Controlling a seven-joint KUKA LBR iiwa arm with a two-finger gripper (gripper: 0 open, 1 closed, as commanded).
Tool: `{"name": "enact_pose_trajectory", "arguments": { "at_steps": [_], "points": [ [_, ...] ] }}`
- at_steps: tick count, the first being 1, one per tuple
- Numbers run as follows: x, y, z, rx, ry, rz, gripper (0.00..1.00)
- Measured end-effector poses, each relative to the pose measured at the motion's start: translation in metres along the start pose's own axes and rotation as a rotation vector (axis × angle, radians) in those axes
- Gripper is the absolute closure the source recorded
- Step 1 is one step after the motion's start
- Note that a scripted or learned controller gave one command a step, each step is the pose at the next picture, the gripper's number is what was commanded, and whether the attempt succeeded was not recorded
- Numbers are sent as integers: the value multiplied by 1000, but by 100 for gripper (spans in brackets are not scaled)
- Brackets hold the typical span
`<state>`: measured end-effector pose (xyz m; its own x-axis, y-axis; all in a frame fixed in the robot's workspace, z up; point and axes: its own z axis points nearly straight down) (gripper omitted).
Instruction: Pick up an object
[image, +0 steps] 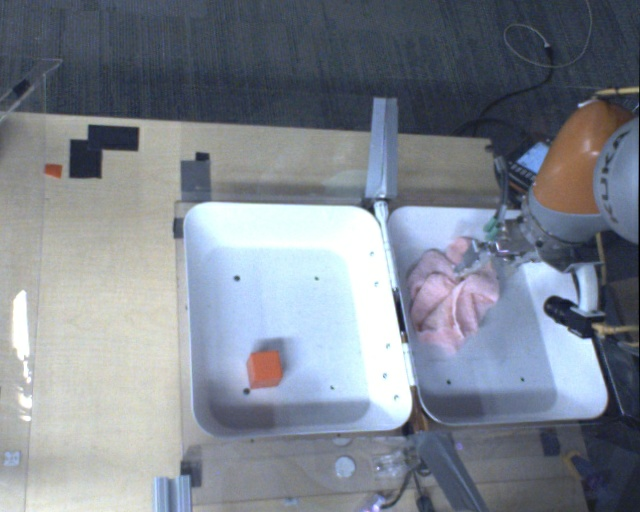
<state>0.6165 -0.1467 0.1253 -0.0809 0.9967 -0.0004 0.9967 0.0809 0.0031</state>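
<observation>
A crumpled pink cloth (452, 297) lies in the upper left part of the right bin (520, 390). My gripper (484, 256) reaches in from the right and sits at the cloth's upper right edge, touching or just above the fabric. The grey arm with its orange band (578, 168) hangs over the bin's far right corner. A small orange block (265, 369) rests on the floor of the left bin (280, 240), toward its near left, far from the gripper.
A metal divider post (381, 150) stands between the two bins at the back. Black and orange markers (95, 150) lie on the wooden bench at the far left. Cables run behind the right bin.
</observation>
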Motion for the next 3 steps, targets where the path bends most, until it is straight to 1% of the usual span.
{"name": "enact_pose_trajectory", "arguments": {
  "at_steps": [1, 2, 3],
  "points": [
    [23, -29, 32, -17, -4, -3, 0],
    [26, -25, 20, -25, -3, -6, 100],
    [25, -25, 20, -25, -3, -6, 0]
  ]
}}
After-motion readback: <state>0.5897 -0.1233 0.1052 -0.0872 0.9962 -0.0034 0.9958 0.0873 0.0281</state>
